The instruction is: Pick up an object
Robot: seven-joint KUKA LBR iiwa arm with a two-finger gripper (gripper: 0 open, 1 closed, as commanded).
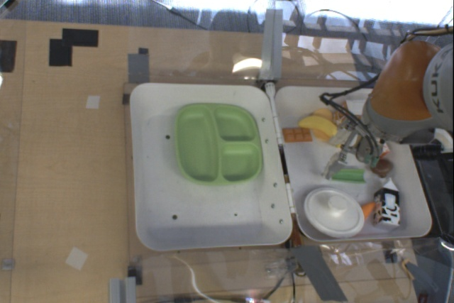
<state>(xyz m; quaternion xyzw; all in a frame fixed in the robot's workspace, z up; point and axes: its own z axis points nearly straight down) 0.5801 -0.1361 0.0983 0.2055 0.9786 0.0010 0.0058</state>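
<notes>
Two shallow white bins sit side by side. The left bin (163, 216) holds a green divided plastic plate (218, 142). Right of this plate, in the right bin (418, 220), lie a brown waffle piece (297, 135), a yellow banana (317, 126), a white round lid (333, 211) and a green cylinder (349, 174). The gripper (340, 161) hangs just above the cylinder, fingers apart, with nothing between them. I judge the pick is not yet done: closing and lifting remain.

Green divided plate (217, 142) in left white bin (152, 152)
</notes>
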